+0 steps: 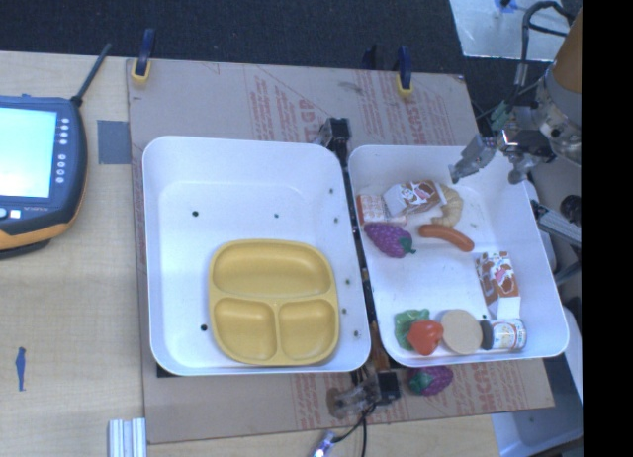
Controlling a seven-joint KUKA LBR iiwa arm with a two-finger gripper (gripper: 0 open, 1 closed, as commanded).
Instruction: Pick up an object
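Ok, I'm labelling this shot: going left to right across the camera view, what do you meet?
Tablet → yellow divided tray → purple grapes → hot dog → snack packet → gripper.

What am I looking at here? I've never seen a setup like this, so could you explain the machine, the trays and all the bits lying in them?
One camera looks down at a slant on a workbench. The grey metal piece at the right is the gripper of a robot arm, its two fingers spread, holding nothing, above the far edge of the right bin. That bin holds toy food: purple grapes, a sausage, a tomato, a small can and some packets. The left bin holds a yellow divided plate. The screened device at far left looks like the arm's control pad. Its job is to pick up one object.
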